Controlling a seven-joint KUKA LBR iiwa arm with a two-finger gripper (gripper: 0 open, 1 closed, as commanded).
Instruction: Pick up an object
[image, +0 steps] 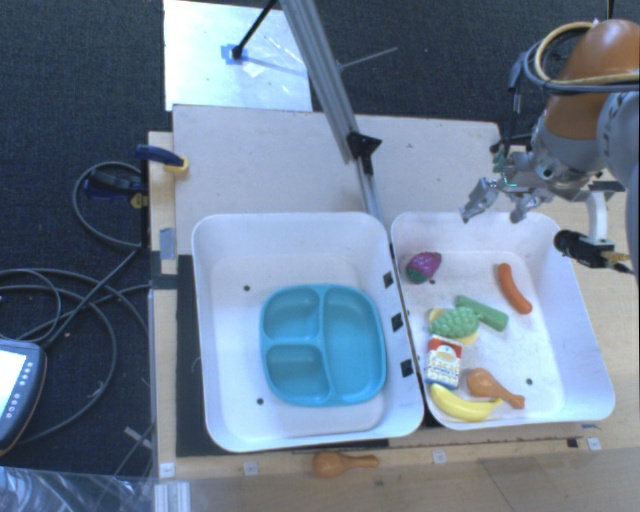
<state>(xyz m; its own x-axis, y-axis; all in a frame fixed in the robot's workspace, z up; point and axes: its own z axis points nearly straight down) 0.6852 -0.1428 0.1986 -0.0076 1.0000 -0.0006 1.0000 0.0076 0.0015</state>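
A: Where is the gripper (497, 198) right now?

B: Above the far edge of the right bin (575, 300), near its far left corner. Its two fingers stand apart, nothing between them.

A: So no object is picked yet?

B: I judge it is the approach step. The toys all lie on the bin floor: a purple fruit (423, 265) near the far left corner, an orange sausage (514, 288) toward the middle, a green bumpy piece (456, 322) touching a green stick (484, 312), a small carton (443, 361) by the left wall, a banana (463, 404) along the near edge, and a drumstick (492, 387) just beside it.

A: And the left bin (225, 330)?

B: It carries a blue divided tray (322, 344), nothing to grasp there.

A: What does the next move call for?

B: Probably a descent over one toy. The purple fruit lies nearest; the sausage stands well apart from its neighbours, so the fingers could straddle it cleanly. The green pair and the carton crowd together, which risks a nudge instead of a grip.
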